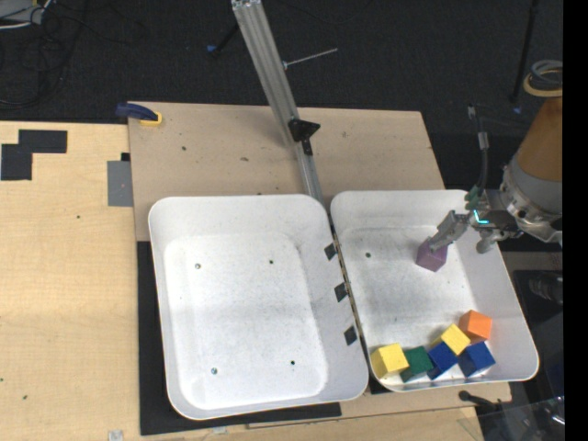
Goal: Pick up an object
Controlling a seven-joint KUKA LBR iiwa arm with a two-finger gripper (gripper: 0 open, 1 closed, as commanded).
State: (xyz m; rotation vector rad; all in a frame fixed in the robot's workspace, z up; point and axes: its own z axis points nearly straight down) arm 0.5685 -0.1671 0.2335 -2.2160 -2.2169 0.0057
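In the right bin [395, 211] a purple block [431, 256] sits by itself in the upper middle. My gripper [461, 244] hangs over the bin's right side, and it is open. Its two grey fingers are spread apart, and the left finger [447, 231] slants down to the purple block's top right corner. The block is not between the fingers. Several blocks crowd the bin's near right corner: a yellow one [390, 358], a green one [416, 363], a blue one [442, 359], a second yellow one [455, 340], an orange one [476, 324] and another blue one [477, 357].
The left bin [184, 214] lies beside the right one, with black clips [338, 291] along the shared edge. A slanted aluminium bar [276, 85] rises behind the bins. The wooden bench [73, 274] stretches away to the left.
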